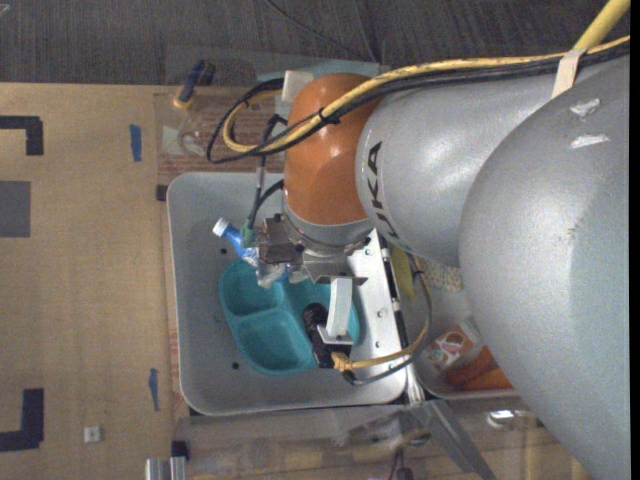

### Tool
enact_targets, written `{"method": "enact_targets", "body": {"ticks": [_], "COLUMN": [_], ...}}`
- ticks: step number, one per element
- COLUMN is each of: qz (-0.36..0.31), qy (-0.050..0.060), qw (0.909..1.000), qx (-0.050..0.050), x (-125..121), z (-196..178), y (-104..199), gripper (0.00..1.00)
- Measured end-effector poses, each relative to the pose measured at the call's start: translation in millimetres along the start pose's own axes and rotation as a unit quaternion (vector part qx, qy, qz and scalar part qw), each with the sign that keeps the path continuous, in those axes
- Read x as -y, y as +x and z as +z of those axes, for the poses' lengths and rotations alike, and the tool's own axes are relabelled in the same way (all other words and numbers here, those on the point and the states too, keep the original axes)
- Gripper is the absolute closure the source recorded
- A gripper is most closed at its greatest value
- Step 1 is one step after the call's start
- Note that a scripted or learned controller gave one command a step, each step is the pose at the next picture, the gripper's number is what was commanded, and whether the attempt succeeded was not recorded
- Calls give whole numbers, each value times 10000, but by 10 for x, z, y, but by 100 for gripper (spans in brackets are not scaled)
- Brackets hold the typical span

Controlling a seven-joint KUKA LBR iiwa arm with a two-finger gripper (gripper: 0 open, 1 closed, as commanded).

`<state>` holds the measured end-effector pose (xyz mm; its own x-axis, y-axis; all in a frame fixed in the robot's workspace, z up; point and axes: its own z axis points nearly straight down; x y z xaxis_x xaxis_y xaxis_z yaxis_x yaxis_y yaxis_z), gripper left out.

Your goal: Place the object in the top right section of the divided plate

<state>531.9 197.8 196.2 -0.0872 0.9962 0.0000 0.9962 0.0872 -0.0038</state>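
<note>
KUKA lettering (374,175) on grey arm (480,183)

arm (420,178) over teal plate (262,340), bin's left floor (195,268) open

So the divided plate (262,330) is a teal plastic one with rounded corners, sitting flat in the white bin (195,268), closer to its middle than its walls. You can see two of its sections clearly, split by a raised ridge; the rest is tucked under the arm. The object (228,233) looks like a small bottle, white cap, blue body, lying tilted just off the plate's upper edge. Whether it's touching the rim, can't tell.
</note>
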Motion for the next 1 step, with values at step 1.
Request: {"method": "enact_targets", "body": {"ticks": [1], "qz": [1433], "qy": [-24], "qw": [9897], "qx": [0], "x": [-66], "z": [-489], "y": [-191], "gripper": [100]}}
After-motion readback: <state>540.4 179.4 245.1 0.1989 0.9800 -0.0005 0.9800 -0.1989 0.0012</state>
